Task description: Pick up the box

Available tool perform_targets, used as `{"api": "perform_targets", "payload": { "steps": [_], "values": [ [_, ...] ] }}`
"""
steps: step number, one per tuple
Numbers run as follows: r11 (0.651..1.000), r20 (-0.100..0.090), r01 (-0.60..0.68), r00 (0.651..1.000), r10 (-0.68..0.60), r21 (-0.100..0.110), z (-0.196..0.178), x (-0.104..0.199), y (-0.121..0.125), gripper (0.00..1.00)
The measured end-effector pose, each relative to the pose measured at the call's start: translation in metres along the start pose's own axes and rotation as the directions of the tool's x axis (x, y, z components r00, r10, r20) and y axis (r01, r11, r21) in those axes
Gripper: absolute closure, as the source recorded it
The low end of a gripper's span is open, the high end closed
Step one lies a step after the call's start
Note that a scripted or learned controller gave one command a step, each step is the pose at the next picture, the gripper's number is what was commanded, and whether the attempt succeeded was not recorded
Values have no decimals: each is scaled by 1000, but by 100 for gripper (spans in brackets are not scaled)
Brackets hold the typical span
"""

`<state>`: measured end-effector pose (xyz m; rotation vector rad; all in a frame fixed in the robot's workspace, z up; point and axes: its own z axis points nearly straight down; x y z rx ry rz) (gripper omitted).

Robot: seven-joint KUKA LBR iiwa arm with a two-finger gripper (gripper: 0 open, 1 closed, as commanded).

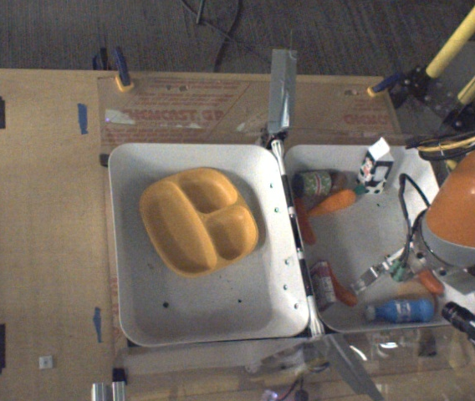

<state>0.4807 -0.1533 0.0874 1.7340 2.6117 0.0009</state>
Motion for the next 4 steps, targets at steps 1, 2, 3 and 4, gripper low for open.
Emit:
{"api": "perform_targets", "payload": {
  "steps": [1, 2, 3, 4],
  "values": [
    [989, -4, 149, 989, -149, 1, -24, -15, 16, 0],
    [987, -3, -162, 987, 162, 5, -214, 48, 61, 0],
    [965, -2, -261, 965, 261, 5, -213, 42, 91, 0],
    [937, -3, -350, 937, 350, 9, -201, 25, 84, 0]
  ]
}}
